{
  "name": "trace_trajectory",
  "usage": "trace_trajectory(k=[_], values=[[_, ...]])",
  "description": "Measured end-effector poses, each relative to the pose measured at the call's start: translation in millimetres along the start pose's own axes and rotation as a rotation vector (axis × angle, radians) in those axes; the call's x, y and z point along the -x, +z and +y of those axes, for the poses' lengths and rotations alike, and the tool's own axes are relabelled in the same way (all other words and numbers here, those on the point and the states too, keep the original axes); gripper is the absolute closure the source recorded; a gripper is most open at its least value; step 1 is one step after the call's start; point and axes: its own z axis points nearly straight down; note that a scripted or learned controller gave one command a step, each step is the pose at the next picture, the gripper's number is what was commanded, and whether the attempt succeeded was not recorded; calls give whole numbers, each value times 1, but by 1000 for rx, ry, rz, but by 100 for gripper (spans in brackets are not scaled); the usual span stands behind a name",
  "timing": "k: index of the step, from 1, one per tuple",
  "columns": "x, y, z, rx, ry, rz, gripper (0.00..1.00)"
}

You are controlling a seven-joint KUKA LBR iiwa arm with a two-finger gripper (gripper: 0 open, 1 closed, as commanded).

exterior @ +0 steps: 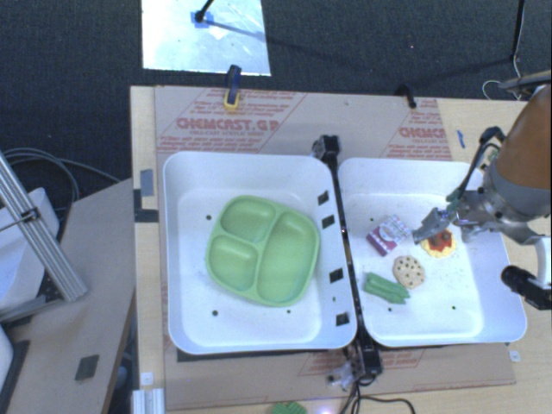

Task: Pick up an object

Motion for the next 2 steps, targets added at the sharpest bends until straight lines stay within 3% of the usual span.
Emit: trace_trajectory(k=[1, 2], values=[[-32, 127, -40, 4, 3, 3, 0], [-30, 110, -36, 15, 1, -1, 100]])
